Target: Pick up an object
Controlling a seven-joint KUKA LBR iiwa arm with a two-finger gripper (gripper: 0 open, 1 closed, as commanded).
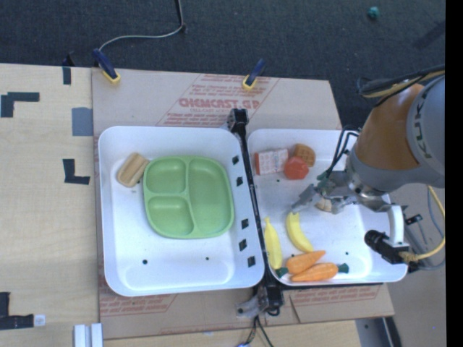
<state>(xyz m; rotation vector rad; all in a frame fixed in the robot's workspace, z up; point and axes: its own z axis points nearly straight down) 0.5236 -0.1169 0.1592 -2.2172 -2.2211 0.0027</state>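
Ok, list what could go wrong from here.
1. The gripper hangs over bare bin floor; closing here would likely grab nothing.
2. The banana, corn and carrots lie close together, so a grasp could catch two.
3. The tomato is round and may roll away.

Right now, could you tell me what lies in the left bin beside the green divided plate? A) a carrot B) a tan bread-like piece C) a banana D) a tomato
B, a tan bread-like piece lies at the green divided plate's left edge in the left bin.
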